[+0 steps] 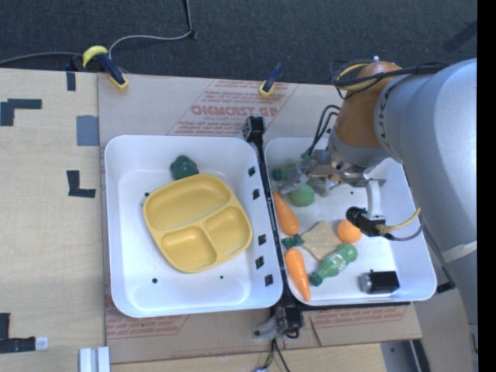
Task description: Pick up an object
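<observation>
1. We see even, fairly bright light from above; the two white bins (124, 231) are pale but not blown out.
2. Shadows are soft and short: a faint one hugs the yellow tray (198, 222), well to the left of the gripper (304, 173).
3. The grey arm (434, 153), right of the gripper, carries a broad, mild sheen.
4. Small items beside the gripper look soft, perhaps from low resolution.
5. The dark floor above stays dim.

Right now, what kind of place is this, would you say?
Probably a robotics lab test bench, not a kitchen. A grey robot arm reaches over two white bins clamped to cardboard, holding toy carrots, a toy bottle and a yellow divided tray.
</observation>
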{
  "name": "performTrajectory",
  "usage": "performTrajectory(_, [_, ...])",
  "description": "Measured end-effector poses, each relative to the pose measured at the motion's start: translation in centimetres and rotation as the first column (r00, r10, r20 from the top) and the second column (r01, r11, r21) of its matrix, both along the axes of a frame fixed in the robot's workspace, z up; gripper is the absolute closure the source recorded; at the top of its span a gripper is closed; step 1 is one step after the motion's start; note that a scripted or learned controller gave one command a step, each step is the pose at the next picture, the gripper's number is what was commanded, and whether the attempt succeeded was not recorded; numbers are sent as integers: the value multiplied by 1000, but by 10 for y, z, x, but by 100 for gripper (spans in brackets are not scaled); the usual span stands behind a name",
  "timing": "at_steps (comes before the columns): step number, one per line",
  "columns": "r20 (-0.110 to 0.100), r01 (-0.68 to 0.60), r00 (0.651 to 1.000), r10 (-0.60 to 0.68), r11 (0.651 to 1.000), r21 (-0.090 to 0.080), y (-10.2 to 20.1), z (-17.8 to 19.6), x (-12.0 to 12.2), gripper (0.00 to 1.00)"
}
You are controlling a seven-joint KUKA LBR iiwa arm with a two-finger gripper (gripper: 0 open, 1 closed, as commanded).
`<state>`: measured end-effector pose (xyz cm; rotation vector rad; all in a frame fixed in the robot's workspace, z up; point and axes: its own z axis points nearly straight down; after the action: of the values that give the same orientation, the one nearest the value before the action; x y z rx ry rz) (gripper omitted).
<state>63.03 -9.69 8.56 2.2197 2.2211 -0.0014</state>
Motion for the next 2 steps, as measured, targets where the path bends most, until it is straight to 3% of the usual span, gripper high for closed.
performTrajectory(1, [-39, 1, 999, 0, 1000, 10, -9, -3, 30, 0])
performTrajectory(2, [-21, 4, 1000, -4, 1000, 0, -4, -2, 25, 0])
